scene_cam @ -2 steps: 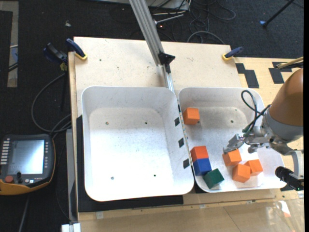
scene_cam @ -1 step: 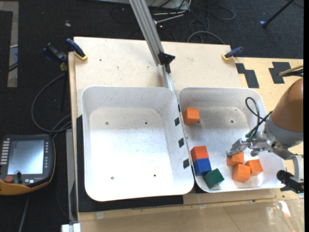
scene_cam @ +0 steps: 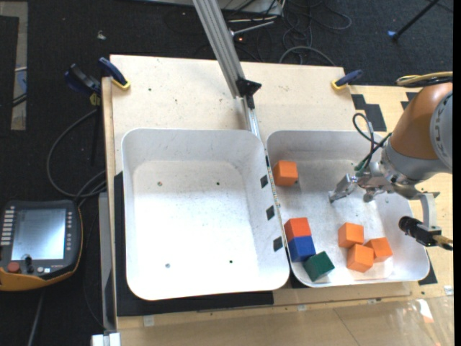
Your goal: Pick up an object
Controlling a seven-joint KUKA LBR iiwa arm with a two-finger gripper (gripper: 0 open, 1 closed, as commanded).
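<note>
Dark floor strewn with cables surrounds the pale table [scene_cam: 216, 92], on which two shallow white bins are set side by side. The right bin [scene_cam: 324, 141] is taken as the landmark. The left bin [scene_cam: 194, 146] touches its left wall, and four small black tabs are seen along that shared wall. A slanted metal rail [scene_cam: 220, 34] runs down from the top of the view to the far end of the shared wall. Two blue-and-yellow clamps [scene_cam: 115, 74] are fixed at the table's far corners, and a handheld control pad [scene_cam: 36, 244] lies on the floor well to the left.

Inside the right bin, six blocks are counted: four orange, one blue and one green. One orange block [scene_cam: 286, 172] lies alone by the left wall, in the far half. Another orange block [scene_cam: 297, 228] rests against the left wall in the near half, with the blue block [scene_cam: 301, 247] touching its near side and the green block [scene_cam: 318, 265] just beside that, at the near rim. The last two orange blocks [scene_cam: 359, 245] are grouped near the near right corner. The middle of the bin floor is left open.

The jaws [scene_cam: 349, 188] are held over the right bin's middle, towards its right wall, with the grey and orange arm [scene_cam: 421, 135] reaching in over that wall. Whether the jaws are apart or together cannot be told. Nothing is seen between them. The lone orange block lies to their left, apart from them; the grouped pair lies nearer the near rim.
</note>
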